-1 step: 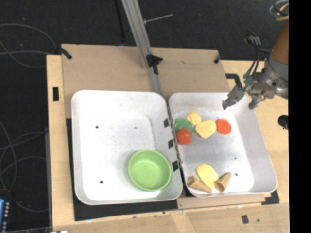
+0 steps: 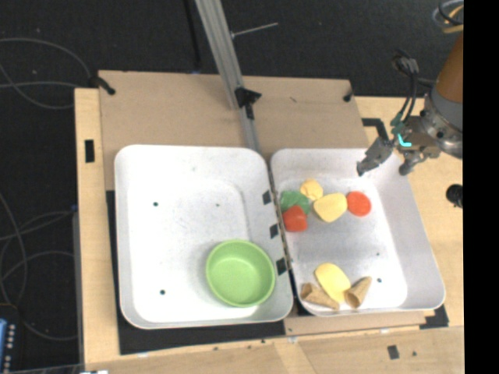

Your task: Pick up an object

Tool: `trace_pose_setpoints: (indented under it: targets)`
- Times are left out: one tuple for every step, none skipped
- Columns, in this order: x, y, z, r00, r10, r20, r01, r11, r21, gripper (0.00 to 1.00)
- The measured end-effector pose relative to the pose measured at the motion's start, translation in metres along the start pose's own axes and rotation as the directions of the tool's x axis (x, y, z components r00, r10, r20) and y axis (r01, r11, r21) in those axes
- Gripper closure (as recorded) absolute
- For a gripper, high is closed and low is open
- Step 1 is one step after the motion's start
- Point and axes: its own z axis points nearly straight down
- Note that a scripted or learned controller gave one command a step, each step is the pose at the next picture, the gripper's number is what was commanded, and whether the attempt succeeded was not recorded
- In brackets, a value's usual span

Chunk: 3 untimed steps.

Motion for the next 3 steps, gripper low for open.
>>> trace_pose_setpoints:
  targets:
    - [0.007,0.002,0.056,1.000,0.001,0.002,-0.001,1.000,0.006,0.00]
    - [0.013,0.004,0.116,1.000,0.003,0.002,-0.003,1.000,0.007,0.00]
    - [0.007,0.004,0.159,1.000,0.005,0.003,-0.005,1.000,0.005,0.00]
